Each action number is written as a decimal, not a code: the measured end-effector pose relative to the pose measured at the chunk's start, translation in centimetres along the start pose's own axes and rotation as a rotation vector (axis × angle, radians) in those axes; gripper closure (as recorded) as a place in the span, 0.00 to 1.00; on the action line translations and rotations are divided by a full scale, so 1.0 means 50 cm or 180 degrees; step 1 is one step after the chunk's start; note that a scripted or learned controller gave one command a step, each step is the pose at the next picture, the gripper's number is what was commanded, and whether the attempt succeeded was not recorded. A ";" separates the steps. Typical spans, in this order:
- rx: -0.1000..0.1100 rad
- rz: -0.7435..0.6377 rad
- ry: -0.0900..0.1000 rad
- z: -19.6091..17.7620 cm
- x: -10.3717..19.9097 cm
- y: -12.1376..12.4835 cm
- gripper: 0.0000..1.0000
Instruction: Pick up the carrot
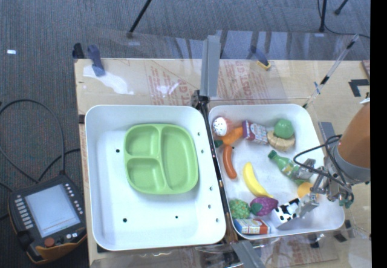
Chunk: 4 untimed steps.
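Note:
The carrot [230, 163], a long orange-red piece, lies lengthwise in the left part of the right bin [305, 114], just left of a yellow banana [254, 181]. My gripper [309, 199] hangs low over the bin's front right corner, well to the right of the carrot and apart from it. It sits close over a small orange piece [303, 190] and a black-and-white toy [289, 209]. Nothing of the carrot is near it.
The right bin also holds an egg [219, 126], a red packet [256, 132], a green-topped item [282, 130], a green bottle [284, 164], grapes [263, 205] and a small box [253, 226]. A green divided plate [161, 158] lies in the left bin [103, 140].

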<state>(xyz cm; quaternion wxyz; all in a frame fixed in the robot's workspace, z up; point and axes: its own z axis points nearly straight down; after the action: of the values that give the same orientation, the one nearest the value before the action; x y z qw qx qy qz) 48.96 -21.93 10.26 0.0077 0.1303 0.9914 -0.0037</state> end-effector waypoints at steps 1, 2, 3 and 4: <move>0.0002 0.0096 -0.0056 -0.002 0.028 0.071 0.00; -0.0015 0.0540 0.0038 -0.035 0.025 0.008 0.00; -0.0008 0.0845 -0.0015 0.000 -0.003 0.098 0.00; -0.0043 0.0899 -0.0004 0.001 0.008 0.059 0.00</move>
<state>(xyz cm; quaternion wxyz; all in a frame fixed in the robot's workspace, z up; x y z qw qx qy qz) 49.36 -18.96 10.20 0.0097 0.2684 0.9633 0.0040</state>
